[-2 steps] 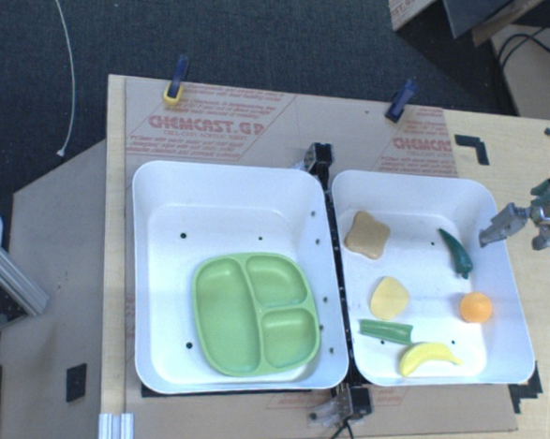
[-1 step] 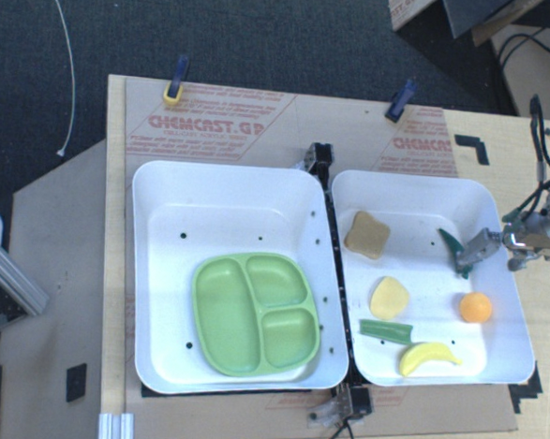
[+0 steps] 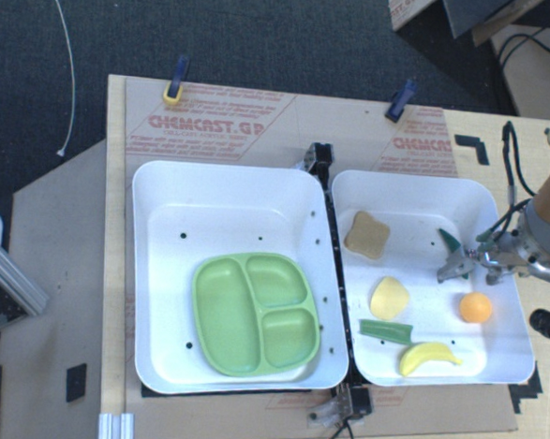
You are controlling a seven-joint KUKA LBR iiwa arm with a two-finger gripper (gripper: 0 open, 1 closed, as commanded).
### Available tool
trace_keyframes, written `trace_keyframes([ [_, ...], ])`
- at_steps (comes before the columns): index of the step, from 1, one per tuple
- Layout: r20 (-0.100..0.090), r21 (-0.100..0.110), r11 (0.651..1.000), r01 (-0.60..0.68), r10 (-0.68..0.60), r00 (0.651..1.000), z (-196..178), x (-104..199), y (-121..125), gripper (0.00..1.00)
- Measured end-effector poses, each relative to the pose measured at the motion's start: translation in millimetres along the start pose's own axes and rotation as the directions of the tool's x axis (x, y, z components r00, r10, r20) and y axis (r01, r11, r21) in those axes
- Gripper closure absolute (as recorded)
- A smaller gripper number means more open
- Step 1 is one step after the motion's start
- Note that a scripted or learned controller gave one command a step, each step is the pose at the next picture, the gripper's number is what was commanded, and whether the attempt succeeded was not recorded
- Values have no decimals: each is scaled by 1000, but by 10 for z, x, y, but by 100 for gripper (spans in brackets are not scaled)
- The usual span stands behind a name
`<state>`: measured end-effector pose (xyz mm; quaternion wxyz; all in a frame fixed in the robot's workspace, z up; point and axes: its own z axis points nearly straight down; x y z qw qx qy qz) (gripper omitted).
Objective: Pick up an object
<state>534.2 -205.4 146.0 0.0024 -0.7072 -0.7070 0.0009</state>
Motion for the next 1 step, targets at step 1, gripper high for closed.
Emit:
trace_keyframes([
  [1,-1,2,1000,0,0,1000,605,81,-42,0],
])
